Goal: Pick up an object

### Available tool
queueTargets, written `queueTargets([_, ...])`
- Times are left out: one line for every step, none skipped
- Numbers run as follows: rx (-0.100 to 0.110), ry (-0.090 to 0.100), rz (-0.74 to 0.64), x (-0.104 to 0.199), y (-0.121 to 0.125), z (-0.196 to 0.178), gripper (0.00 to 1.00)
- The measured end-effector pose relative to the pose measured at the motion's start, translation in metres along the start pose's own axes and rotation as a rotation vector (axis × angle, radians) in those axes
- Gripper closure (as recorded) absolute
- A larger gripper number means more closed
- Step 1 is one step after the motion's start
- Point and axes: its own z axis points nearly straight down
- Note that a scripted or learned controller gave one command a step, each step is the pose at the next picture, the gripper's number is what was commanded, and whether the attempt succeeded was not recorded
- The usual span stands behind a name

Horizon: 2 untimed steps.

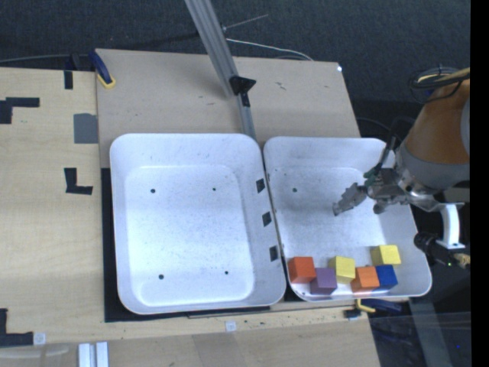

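Six small blocks sit along the near edge of the right bin: an orange block, a purple block, a yellow block, another orange one, a blue block and a second yellow one. The gripper hangs above the bin's middle, well apart from them; whether it's spread or closed, I can't tell. The left bin lies alongside.

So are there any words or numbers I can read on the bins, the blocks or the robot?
None: nothing here can be read.
Blocks: plain colours, no letters or numbers.
Bins: white with dark specks, no print.
Arm and gripper: no label legible.
Dark tape marks on the bench are just shapes, not letters.
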Motion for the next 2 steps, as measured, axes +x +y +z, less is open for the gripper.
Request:
queueTargets([0.0,0.0,-0.005,0.052,0.037,0.03,0.0])
queueTargets([-0.003,0.001,-0.006,0.109,0.037,0.0,0.0])
